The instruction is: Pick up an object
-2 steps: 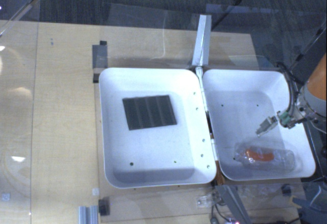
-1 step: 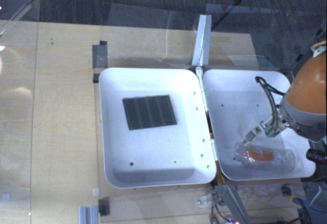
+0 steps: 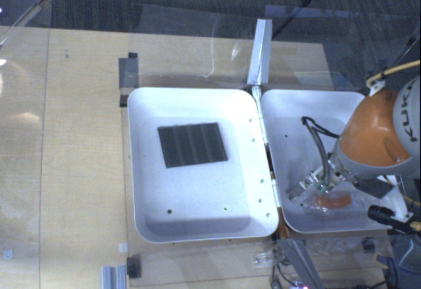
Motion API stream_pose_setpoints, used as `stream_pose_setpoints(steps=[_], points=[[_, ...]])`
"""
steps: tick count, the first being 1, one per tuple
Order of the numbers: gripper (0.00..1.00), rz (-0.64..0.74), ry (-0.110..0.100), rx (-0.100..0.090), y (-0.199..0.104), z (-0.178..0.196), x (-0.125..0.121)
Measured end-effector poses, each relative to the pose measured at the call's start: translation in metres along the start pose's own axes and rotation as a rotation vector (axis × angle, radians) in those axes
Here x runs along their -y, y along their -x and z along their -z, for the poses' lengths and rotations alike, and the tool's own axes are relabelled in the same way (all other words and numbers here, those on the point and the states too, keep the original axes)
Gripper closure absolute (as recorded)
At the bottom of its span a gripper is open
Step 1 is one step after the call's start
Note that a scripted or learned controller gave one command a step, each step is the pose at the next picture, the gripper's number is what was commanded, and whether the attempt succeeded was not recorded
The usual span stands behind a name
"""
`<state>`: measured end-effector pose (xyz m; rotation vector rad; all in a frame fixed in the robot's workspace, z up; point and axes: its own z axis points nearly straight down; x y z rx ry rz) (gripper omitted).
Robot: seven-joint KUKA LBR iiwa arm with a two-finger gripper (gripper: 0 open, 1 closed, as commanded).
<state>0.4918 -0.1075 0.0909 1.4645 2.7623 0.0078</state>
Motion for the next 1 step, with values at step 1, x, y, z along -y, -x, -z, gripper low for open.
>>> stream_pose_setpoints(steps=[1], points=[[1.0, -0.001, 0.009, 0.006, 0.0015, 0.0126, -0.004]])
